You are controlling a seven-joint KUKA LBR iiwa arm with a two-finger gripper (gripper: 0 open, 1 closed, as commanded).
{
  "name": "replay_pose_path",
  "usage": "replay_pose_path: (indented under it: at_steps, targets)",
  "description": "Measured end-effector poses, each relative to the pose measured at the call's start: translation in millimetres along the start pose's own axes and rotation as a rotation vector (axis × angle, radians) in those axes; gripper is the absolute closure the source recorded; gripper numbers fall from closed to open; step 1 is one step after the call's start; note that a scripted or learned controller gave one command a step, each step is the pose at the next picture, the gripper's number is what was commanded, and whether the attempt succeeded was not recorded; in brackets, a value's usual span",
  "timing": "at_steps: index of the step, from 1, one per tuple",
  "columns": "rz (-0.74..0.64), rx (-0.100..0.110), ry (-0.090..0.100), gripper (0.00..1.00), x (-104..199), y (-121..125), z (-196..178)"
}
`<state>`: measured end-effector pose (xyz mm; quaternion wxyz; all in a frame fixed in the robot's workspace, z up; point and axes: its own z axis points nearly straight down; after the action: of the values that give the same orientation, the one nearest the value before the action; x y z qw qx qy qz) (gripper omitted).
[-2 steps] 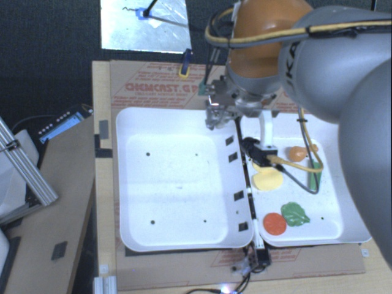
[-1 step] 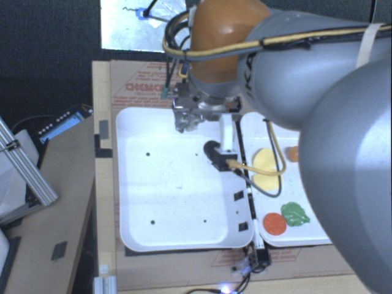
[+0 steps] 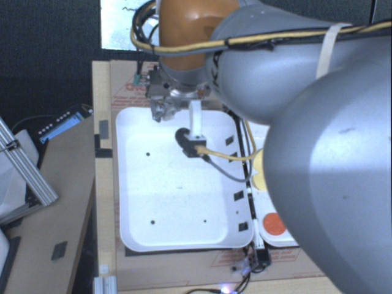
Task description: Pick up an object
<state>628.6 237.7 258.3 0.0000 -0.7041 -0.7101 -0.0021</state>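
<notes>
the left white bin [image 3: 159,225] sits on the tan tabletop [image 3: 104,182]; to its left lie a silver metal rail [image 3: 27,176] and, further back, a blue-black strip [image 3: 61,123]

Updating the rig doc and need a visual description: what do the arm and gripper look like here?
The arm is smooth, rounded and matte grey, with a glossy orange band above the wrist. A yellow cable runs along its upper side, held down by a pale strap, and loops beside the orange section. The gripper is a compact grey metal unit below the wrist.
</notes>
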Motion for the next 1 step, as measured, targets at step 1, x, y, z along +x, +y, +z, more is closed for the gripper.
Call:
replay_pose_path:
  at_steps: [1]
  targets:
    - [0.004,-0.004,-0.001,1.0,-3.8,41.8,-30.7]
